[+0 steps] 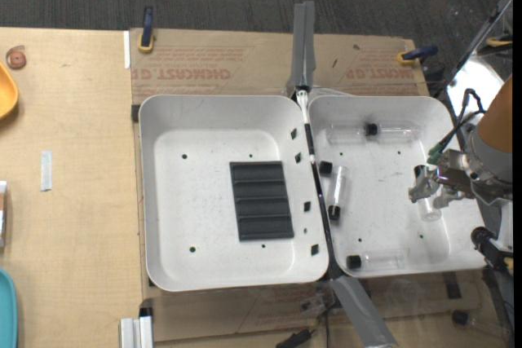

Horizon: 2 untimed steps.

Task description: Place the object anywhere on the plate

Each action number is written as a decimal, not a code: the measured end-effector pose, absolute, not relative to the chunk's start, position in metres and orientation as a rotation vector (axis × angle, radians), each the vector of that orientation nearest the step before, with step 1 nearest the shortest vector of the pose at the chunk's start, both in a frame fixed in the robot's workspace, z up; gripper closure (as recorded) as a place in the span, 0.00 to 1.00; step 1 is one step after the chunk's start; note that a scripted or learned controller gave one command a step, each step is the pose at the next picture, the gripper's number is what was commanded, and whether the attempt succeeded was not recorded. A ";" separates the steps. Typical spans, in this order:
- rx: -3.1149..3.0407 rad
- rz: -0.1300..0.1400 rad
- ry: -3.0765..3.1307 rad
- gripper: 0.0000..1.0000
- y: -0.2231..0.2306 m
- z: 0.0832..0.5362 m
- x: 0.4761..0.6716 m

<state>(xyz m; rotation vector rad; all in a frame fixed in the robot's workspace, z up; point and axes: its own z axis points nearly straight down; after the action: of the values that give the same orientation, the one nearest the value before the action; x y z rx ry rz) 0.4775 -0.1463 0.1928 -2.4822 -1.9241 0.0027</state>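
Wooden bench [73, 134] with two white bins, black ridged plate [262, 200] in left bin [163, 126], my gripper [427, 190] over right bin [383, 106], grip state unclear

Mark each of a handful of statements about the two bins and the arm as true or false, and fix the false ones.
1. The dark ribbed plate lies in the left bin. True.
2. The gripper hangs over the left bin. False: it is over the right bin, near its right side.
3. Clear tubes with black caps lie in the right bin. True; one tube rests by the divider.
4. A clear tube lies on the plate. False: the plate bears nothing.
5. The bins rest on cardboard. True.
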 end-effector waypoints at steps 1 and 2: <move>-2.292 0.005 -2.147 1.00 -0.085 0.190 0.533; -2.401 0.007 -2.024 1.00 -0.014 0.196 0.543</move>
<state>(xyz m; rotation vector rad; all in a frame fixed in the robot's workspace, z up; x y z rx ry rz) 0.5428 -0.0137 0.1961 -2.4007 -2.0240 0.0073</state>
